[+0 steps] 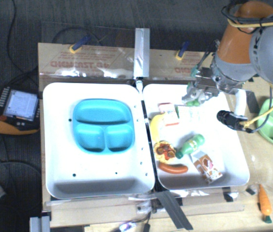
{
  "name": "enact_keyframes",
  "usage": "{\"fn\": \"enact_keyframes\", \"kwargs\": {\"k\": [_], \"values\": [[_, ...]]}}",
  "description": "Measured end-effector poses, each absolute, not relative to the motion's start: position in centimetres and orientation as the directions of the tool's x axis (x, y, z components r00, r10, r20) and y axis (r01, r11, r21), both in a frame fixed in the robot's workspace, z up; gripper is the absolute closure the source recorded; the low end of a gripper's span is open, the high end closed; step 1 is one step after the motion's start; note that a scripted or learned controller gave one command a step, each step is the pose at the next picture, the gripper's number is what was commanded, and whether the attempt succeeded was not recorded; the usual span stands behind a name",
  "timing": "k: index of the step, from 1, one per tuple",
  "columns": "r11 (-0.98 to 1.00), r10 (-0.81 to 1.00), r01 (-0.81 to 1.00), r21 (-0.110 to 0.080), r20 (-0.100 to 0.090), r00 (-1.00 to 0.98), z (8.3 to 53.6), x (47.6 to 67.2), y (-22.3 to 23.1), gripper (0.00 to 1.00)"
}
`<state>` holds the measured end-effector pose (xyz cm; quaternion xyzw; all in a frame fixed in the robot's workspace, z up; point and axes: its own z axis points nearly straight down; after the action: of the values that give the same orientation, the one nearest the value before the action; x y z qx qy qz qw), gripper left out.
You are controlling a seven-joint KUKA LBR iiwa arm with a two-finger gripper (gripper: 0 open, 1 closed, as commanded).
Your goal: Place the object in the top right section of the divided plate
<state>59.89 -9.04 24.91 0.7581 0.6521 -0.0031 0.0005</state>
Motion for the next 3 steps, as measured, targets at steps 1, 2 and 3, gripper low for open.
{"fn": "enact_keyframes", "kwargs": {"k": [1,2,3], "values": [[-0.149,0.989,0.989,-0.003,-0.005,0.149,24.9,59.9,-9.0,0.0],[0.085,0.996,0.996,-0.002,-0.003,-0.085,30.8,57.9,-6.5,0.0],[0.085,0.996,0.996,-0.004,-0.005,-0.085,31.6,57.9,-6.6,1.0]]}}
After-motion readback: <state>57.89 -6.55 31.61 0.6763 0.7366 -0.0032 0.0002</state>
